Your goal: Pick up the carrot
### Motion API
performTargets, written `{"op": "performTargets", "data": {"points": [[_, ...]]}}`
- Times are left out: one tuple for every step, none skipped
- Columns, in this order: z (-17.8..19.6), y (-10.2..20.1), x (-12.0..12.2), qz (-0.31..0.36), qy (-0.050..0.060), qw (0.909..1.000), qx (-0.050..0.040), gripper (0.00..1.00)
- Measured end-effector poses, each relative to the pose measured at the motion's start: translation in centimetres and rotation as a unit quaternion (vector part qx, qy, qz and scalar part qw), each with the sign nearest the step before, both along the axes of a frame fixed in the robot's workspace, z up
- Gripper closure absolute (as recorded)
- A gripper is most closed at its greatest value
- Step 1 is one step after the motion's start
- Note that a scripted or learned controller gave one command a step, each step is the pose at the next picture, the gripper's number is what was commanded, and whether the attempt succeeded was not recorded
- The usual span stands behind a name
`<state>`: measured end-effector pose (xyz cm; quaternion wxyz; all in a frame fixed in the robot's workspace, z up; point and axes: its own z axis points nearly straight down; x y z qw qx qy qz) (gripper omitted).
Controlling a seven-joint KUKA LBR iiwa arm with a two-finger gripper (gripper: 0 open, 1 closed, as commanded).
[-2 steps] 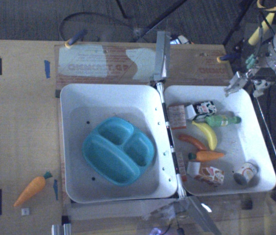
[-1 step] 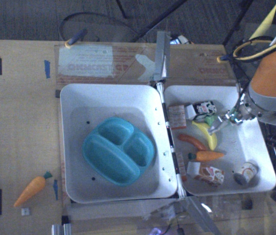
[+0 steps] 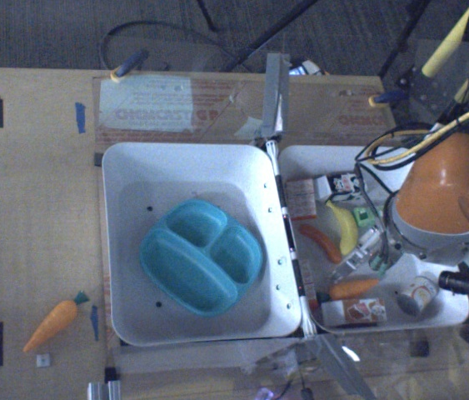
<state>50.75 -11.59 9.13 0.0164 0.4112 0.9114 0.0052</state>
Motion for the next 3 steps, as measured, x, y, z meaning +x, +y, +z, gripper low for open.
{"op": "performTargets", "data": {"points": [[-0.2, 1.8, -1.9, -0.144, 0.003, 0.9895, 0.0054, 0.0], [0.6, 1.7, -1.9, -0.146, 0.002, 0.9892, 0.0049, 1.0], [9.1, 8.0, -2.9, -0.185, 0.019, 0.9826, 0.0046, 1.0]]}}
